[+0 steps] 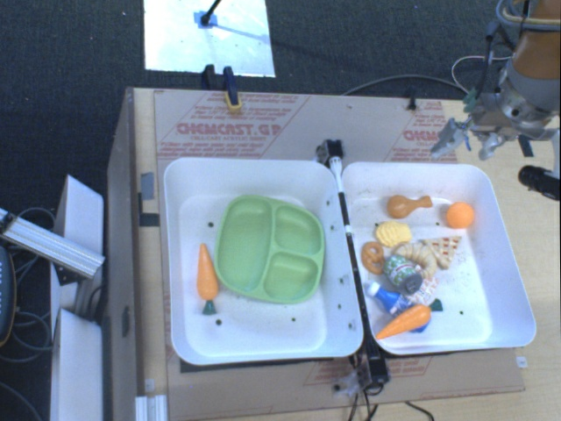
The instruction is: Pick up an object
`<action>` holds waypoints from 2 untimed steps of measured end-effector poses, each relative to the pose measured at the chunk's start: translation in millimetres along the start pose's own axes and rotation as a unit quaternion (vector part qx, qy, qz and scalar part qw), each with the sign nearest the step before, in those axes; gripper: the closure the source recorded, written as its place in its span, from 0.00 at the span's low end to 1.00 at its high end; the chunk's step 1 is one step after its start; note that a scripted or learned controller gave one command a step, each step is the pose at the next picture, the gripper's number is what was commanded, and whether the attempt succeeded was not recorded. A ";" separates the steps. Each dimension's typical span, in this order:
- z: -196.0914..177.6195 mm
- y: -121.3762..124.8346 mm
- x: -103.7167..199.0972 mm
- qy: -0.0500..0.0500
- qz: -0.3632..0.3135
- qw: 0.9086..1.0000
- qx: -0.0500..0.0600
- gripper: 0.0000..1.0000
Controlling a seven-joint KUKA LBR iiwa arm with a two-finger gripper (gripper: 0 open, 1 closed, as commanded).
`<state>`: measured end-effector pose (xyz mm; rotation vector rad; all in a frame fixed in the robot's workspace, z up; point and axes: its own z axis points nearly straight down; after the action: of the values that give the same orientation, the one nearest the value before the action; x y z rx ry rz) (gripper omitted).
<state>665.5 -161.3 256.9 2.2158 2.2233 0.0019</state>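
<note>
Lying in the right-hand shallow white bin [504, 235] is a cluster of small toy foods: a tan plastic drumstick [408, 205], an orange ball [459, 215], a yellow corn-like piece [393, 233], a brown pretzel [372, 256], a wedge of patterned pizza [446, 249], a pale croissant shape [423, 254], a dark round can-like item [404, 274] with a label too blurred to read, a blue-and-white tube [387, 299], and an orange carrot [404, 322] partly hiding something blue beneath its tip. Sitting in the left-hand shallow white bin [188, 235] are a light green sectioned plastic tray [270, 248] and, just beside its left edge, a second orange carrot with green top [207, 277]. Hovering above the right bin's far right corner is the grey two-finger gripper [469, 140], well apart from every item; its fingers are appearing spread and bare, though blurred. Running off the top right edge is the arm [530, 51], cut off above its orange band.
</note>
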 end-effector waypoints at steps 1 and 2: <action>94.0 2.9 80.4 0.001 -0.001 1.000 0.002 0.00; 165.3 -13.5 58.7 -0.004 0.002 1.000 -0.006 0.00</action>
<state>652.3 -102.8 91.5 2.2088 2.2094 0.0064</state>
